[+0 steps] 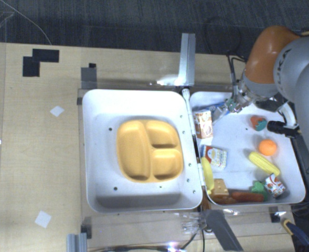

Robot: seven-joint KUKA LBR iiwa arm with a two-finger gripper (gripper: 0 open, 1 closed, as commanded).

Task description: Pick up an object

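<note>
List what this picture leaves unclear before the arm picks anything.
- Gripper, camera view: small and blurred at the right bin's back edge; open or shut cannot be told, nor whether it touches the packet beside it.
- Labels on the can and pouch: too small to read.
- Items along the right bin's front wall, near the brown block: crowded, overlapping, outlines unclear.

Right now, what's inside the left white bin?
The left bin holds one yellow divided tray lying flat near its middle, with three compartments that look bare. Whatever lies beneath the tray is covered, so I cannot tell.
</note>
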